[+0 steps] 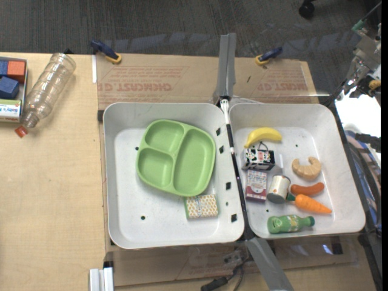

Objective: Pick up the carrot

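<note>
Lying untouched in the right shallow white bin (339,138), the small orange toy carrot (311,204) waits; I cannot tell the tool's state.

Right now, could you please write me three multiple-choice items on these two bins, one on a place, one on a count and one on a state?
1. Where does the carrot lie?
A. right bin, between the sausage and the green bottle
B. on the green plate
C. outside the bins

2. How many compartments does the green plate have?
A. two
B. three
C. five

3. How does the clear plastic bottle rest?
A. upright
B. on its side
C. crushed in a bin

Answers: 1 A, it lies near the right bin's front edge below the sausage; 2 B, two small wells and one long one show; 3 B, it lies flat on the bench.
</note>
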Available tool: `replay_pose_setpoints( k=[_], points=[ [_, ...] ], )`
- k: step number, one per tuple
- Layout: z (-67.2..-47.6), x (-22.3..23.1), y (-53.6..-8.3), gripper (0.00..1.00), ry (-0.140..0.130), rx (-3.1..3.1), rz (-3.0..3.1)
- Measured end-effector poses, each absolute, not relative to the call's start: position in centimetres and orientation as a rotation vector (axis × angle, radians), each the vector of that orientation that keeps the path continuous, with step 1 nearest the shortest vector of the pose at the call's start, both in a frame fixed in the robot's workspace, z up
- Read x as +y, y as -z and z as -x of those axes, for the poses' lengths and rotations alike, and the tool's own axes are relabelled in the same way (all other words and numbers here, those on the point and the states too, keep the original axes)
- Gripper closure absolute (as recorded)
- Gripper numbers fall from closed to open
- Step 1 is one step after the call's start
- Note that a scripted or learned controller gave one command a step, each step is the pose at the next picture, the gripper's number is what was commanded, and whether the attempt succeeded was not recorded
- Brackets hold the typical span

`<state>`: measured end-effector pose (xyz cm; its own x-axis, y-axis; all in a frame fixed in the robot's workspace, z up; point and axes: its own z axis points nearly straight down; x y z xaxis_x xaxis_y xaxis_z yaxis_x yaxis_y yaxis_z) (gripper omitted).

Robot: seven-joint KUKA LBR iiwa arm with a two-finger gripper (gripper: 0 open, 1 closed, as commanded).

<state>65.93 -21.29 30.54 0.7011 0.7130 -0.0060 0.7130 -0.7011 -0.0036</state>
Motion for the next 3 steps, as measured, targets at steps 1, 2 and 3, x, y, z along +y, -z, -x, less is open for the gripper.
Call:
replay_pose_setpoints(
  k=[1, 2, 3],
  points=[
    [-66.0, -21.2, -31.3, 1.0, -0.018, -1.219, 2.893],
    [-66.0, -21.1, -31.9, 1.0, -0.025, -1.224, 2.89],
    [-61.8, -19.2, -12.4, 1.0, -0.007, -1.21, 2.896]
  ],
)
